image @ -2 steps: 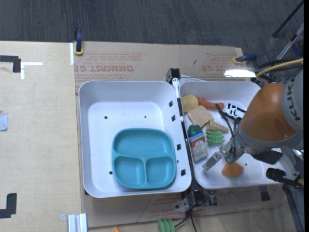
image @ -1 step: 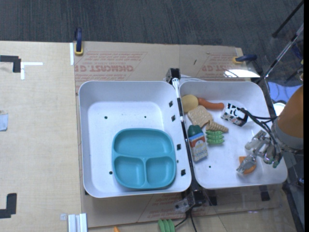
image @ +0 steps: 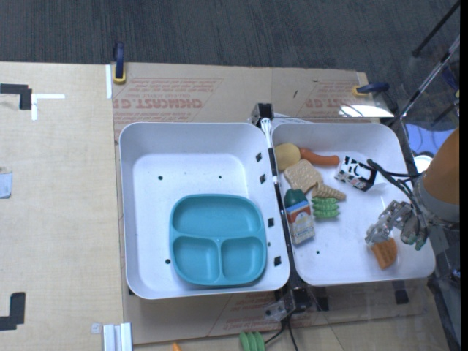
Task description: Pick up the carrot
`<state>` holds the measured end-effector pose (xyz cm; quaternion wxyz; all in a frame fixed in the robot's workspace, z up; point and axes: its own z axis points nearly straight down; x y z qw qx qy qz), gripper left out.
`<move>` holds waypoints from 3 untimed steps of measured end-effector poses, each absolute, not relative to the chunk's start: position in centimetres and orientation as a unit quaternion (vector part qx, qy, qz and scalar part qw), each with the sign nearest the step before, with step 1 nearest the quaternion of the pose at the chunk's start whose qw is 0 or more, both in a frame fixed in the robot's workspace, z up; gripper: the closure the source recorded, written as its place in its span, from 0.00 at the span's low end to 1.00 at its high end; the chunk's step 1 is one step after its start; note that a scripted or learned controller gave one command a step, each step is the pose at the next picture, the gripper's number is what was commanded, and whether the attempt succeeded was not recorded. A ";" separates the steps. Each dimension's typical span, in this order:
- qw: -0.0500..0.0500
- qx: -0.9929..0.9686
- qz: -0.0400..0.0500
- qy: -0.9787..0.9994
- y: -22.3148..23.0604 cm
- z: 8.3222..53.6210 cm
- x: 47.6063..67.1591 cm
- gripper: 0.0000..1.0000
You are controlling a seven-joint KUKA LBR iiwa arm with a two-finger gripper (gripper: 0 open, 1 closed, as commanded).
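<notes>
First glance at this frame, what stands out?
The turquoise three-compartment plastic plate sits alone in the left white bin. In the right white bin, toy foods cluster against the left wall, with the long orange carrot near the far edge. The metal end effector hovers near the front right corner, just above a small orange piece.

1. Fixed above the bench (image: 58, 196), looking down at a slant.
2. Faces both white bins side by side: left bin (image: 139, 196) near the middle of the frame, right bin (image: 344, 262) toward the right.
3. Set far enough back to take in both bins whole, the cardboard sheet (image: 190, 93) under them, bare bench to the left, and dark floor (image: 219, 13) along the top.
4. Arm (image: 444, 174) entering from the right edge, cut off by the frame.
5. Near edge of the bench at the bottom, far edge toward the top.
</notes>
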<state>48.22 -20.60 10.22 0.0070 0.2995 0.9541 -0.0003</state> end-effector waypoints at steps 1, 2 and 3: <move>0.007 0.300 0.000 0.954 -20.6 10.2 48.2 0.00; 0.003 0.351 0.000 0.936 -22.1 9.2 49.1 0.00; 0.005 0.351 0.001 0.936 -22.1 10.1 49.3 1.00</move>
